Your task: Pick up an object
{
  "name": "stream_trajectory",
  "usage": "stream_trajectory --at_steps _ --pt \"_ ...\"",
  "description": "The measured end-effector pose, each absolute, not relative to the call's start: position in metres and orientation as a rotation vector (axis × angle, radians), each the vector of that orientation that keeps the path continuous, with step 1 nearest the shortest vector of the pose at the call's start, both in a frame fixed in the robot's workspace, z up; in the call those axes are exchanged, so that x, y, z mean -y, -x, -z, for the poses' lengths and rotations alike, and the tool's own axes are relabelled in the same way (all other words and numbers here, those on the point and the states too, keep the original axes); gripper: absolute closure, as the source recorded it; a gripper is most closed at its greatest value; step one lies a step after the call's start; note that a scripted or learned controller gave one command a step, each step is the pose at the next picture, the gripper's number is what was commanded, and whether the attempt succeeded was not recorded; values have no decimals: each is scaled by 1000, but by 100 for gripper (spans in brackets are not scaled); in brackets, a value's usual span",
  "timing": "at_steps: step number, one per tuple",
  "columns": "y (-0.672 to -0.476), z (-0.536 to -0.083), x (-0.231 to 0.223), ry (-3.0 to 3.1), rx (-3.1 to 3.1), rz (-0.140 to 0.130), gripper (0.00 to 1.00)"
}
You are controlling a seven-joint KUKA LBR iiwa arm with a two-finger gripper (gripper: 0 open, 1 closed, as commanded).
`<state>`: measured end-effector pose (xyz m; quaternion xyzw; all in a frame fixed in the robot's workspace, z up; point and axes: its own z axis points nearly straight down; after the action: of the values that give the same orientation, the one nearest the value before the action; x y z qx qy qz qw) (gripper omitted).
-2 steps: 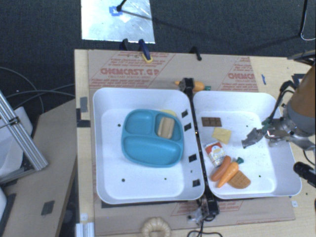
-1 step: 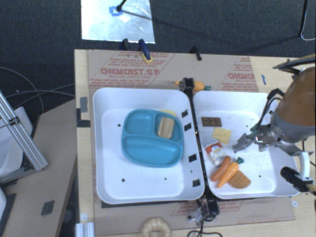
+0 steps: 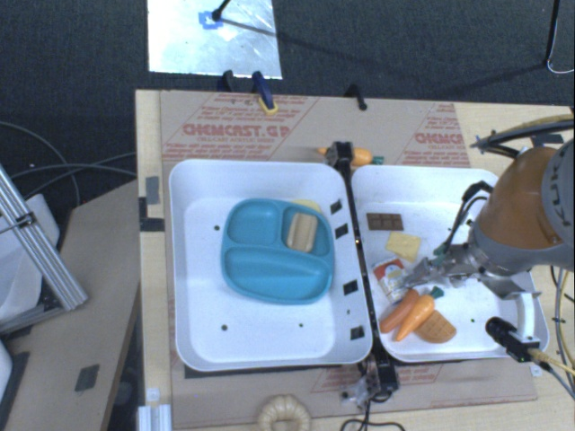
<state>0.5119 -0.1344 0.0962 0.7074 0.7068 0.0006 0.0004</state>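
Camera view: the left bin (image 3: 193,241) holds a blue divided plate (image 3: 274,251) with a tan bread piece (image 3: 301,232). The right bin (image 3: 422,182) holds a chocolate bar (image 3: 384,222), cheese (image 3: 403,244), and two carrots (image 3: 406,312) near its front edge, lying diagonally just below the tool (image 3: 420,275); whether it is parted or closed cannot be made out.

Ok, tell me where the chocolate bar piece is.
In the camera view, the chocolate bar piece lies in the right bin, near its far left corner, just beyond the yellow cheese wedge.
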Motion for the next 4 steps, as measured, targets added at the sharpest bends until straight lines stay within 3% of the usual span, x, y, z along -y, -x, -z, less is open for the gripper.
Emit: stream_trajectory --at_steps 1,2,4 --pt "-514 -88 134 -2221 -2225 -6 0" --pt "-517 -100 133 -2214 -2219 -16 100" --pt "-519 -188 134 -2214 -2222 -5 100"
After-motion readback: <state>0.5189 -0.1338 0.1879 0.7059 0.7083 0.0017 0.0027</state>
